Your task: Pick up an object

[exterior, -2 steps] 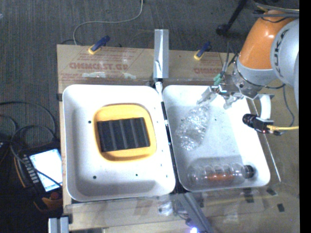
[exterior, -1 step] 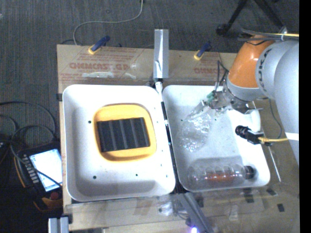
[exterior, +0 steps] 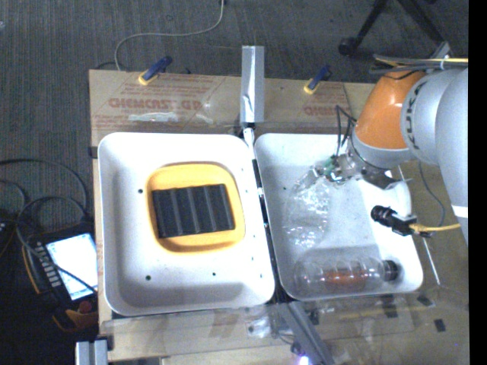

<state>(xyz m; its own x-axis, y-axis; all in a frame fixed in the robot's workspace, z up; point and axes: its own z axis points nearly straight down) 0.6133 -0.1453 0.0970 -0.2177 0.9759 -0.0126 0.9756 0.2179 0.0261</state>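
1. The arm (exterior: pixel 392 120) is reaching in from the view's right. Its pincer (exterior: pixel 335 167) is hanging over the far part of the right bin (exterior: pixel 358 211). The wrist is covering it, so it cannot be told whether it is released or clenched.
2. A crumpled clear wrapper (exterior: pixel 308 204) is lying just beside the pincer, spreading away from it toward the view's left and the near side. Its top edge is coming close to the pincer's tip, but it is unclear whether they are touching.
3. A clear bottle (exterior: pixel 342 274) is lying on its side well apart from the pincer, along the near wall of the same bin. Its dark cap is pointing to the view's right.
4. Far to the left of the pincer, a yellow tray (exterior: pixel 198 236) with a black ribbed insert (exterior: pixel 192 210) is lying flat in the left bin (exterior: pixel 122 226).
5. Beyond the pincer, past the bins' far edge, two blue clamps (exterior: pixel 154 69) are gripping a brown board (exterior: pixel 175 101).
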